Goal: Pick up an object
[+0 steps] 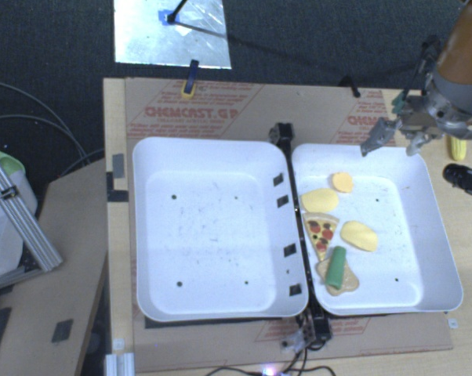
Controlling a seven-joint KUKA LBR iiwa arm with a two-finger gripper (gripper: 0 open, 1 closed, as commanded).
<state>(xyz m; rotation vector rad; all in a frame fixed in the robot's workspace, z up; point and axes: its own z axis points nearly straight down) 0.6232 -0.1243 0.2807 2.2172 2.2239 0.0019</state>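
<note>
1. I see my gripper [393, 137] at about 2 o'clock, over the far rim of the right bin [432, 233], fingers spread apart and holding nothing.
2. Toward 7 o'clock from it, the toy food sits in that bin's left half: an orange disc [343, 182], a yellow piece [320, 201], a pizza slice [322, 234], a yellow lump [360, 236].
3. A green piece [335, 265] lies on a tan cookie [339, 279].
4. The left bin [154, 233] lies at 9 o'clock.
</note>
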